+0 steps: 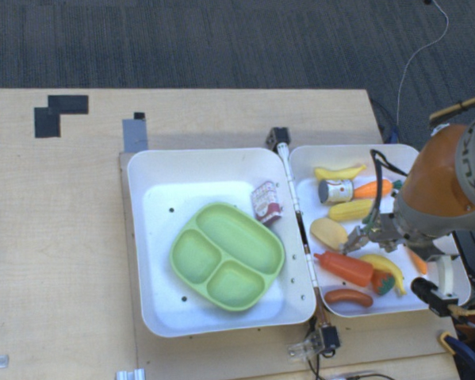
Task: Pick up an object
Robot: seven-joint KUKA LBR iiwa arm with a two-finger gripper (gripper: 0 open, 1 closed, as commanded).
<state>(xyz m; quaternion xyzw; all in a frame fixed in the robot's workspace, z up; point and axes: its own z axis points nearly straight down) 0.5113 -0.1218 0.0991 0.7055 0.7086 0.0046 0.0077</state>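
**Over the toy food, the gripper is reaching**

On the bench, the left bin (140,230) is holding a green plate (227,257). Next, the potato (329,234) is sitting in the right bin (315,161). The gripper (357,238), fingers apart, is hanging beside it. It should be dropping straight down before squeezing.

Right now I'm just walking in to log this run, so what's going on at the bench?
The KUKA arm reaches in over the right bin, which holds toy food. Its gripper is down among the pieces, beside a potato and just above a red pepper. Nothing is visibly between its fingers. A banana, a can and a sausage lie nearby. The left bin holds a green divided plate and a small packet.
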